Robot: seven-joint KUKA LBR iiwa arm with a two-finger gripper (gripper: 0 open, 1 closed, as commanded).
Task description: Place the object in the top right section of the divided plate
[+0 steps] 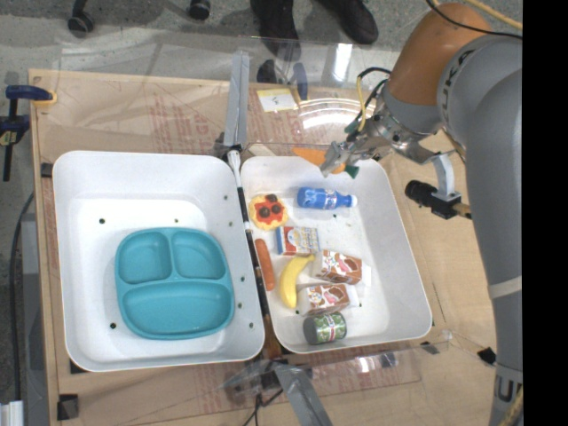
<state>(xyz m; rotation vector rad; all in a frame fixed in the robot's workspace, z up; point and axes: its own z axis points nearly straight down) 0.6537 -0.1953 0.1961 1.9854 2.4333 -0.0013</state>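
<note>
A teal divided plate (174, 282) lies in the left bin (80, 162), with nothing on it; its top right section (197, 257) is bare. My gripper (340, 163) hangs over the back edge of the right bin (417, 300), far from the plate. Just left of it lies an orange wedge (308, 156), and a blue bottle (324, 199) lies on its side just in front of it. Nothing shows in the gripper's hold.
The right bin also holds a pizza slice toy (268, 210), a small carton (299, 240), a hot dog (265, 264), a banana (294, 280), two brown cartons (340, 266) and a green can (325, 327). A raised divider (238, 193) separates the bins.
</note>
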